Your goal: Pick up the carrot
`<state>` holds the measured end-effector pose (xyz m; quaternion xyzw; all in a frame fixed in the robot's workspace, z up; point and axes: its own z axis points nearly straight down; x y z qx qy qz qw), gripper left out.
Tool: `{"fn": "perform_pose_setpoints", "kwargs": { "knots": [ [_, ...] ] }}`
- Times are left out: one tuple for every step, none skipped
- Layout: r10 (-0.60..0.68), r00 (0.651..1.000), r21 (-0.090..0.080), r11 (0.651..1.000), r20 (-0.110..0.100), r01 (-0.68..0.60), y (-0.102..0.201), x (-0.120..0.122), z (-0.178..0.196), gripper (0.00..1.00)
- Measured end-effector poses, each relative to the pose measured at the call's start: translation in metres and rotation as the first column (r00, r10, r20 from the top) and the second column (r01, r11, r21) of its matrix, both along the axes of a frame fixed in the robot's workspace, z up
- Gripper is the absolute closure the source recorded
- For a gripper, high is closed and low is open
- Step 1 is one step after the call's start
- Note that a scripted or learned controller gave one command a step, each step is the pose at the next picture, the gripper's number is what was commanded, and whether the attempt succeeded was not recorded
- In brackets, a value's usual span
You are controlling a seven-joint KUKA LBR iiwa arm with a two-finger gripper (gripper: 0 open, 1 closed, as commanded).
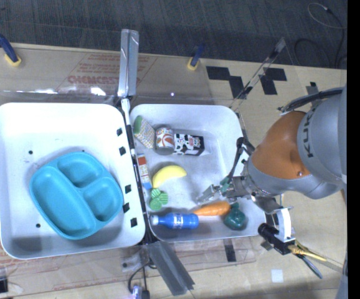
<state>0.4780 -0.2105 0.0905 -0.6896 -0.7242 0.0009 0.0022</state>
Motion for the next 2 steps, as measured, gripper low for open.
{"fn": "perform_pose_setpoints", "kwargs": {
  "knots": [
    [0.165, 0.986, -0.001, 0.986, 0.002, -0.165, 0.014, 0.000, 0.057, 0.00],
    [0.234, 0.972, 0.001, 0.972, 0.002, -0.234, 0.001, -0.001, 0.000, 0.00]
  ]
}}
